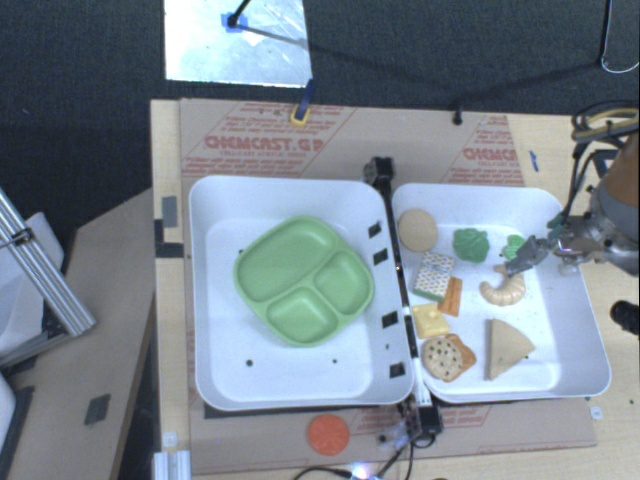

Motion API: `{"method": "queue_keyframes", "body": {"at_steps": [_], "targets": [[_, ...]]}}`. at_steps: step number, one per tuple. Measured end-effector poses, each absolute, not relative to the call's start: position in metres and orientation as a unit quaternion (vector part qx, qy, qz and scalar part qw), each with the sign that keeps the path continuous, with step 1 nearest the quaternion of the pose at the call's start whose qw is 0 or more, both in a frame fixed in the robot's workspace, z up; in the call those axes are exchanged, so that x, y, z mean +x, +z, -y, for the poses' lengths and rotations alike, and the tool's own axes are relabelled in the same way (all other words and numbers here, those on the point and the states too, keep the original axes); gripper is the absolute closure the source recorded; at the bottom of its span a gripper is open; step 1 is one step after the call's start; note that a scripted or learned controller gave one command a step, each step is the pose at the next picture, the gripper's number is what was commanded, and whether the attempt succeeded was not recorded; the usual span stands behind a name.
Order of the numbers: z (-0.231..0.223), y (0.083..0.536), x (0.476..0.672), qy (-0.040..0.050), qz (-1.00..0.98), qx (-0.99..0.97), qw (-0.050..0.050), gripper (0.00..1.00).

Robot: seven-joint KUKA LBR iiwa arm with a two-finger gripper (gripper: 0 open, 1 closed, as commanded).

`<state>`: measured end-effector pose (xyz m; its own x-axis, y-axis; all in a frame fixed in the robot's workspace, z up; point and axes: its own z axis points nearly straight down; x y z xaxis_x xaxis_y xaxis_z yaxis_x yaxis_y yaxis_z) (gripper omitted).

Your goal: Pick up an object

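Observation:
The right bin (575,313) holds several toy foods. Among them are a tan ball (418,230), a green broccoli piece (470,244), a curled tan shrimp (503,289), a checkered cracker (434,275), an orange stick (452,296), a yellow cheese square (431,320), a brown cookie (447,357) and a beige wedge (507,348). My gripper (524,256) reaches in from the right edge. It hangs over the bin's upper right part, just above the shrimp and beside a small green piece (514,242). Nothing is visibly held in it.
The left bin (215,228) holds a green divided plate (303,280). A black divider (392,268) runs between the bins. An orange disc (328,433) lies on the bench in front. A shiny sheet (238,28) lies at the back.

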<state>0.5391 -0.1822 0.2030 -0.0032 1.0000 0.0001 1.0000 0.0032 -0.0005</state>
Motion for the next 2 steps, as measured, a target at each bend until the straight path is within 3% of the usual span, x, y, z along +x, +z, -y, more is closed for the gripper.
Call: {"method": "queue_keyframes", "body": {"at_steps": [1,2], "targets": [[0.182,0.204,0.540,-0.0004,0.708,-0.706,-0.001,0.00],[0.184,0.160,0.546,0.0004,0.708,-0.706,0.001,0.00]]}}
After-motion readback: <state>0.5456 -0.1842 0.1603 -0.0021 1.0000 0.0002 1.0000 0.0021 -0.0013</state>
